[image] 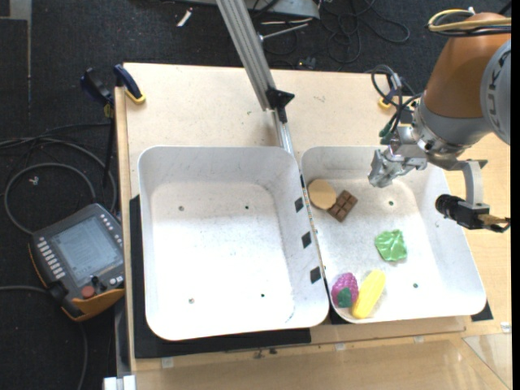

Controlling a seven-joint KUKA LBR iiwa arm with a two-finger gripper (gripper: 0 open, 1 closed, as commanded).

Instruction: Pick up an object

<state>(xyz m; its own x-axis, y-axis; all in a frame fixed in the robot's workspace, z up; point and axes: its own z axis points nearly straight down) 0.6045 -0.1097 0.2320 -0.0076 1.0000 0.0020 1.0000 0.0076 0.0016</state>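
No object is held by the gripper point(383, 173), poised over the right bin point(443, 242), finger spacing impossible to tell, while the stiff, light-looking chocolate piece point(342, 205) beside the round biscuit point(322, 193) is best pinched across its narrow sides.

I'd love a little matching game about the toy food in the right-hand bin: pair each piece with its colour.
Things:
1. leaf
2. chocolate bar
3. corn cob
4. round biscuit

Colours:
A. yellow
B. tan
C. green
D. dark brown

Pairs: 1-C, 2-D, 3-A, 4-B
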